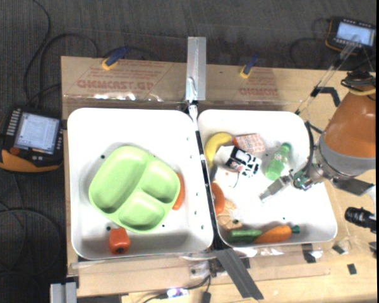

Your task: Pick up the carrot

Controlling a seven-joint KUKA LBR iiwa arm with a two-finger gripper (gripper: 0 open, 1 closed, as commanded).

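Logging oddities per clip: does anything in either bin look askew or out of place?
The green divided plate in the left bin sits skewed, and an orange item is partly tucked under its right edge. The right bin's toys are jumbled, but nothing looks spilled or broken.

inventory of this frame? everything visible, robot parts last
left bin: 1, white, left on bench
right bin: 1, white, right on bench
divided plate: 1, light green, left bin
red toy: 1, red-orange, left bin front
banana: 1, yellow, right bin rear left
bottle: 1, green, right bin
carrot: 1, orange, right bin front
cucumber: 1, dark green, beside carrot
handheld screens: 2, orange-cased, floor left and top right
arm: 1, grey and orange, right
gripper: 1, over right bin
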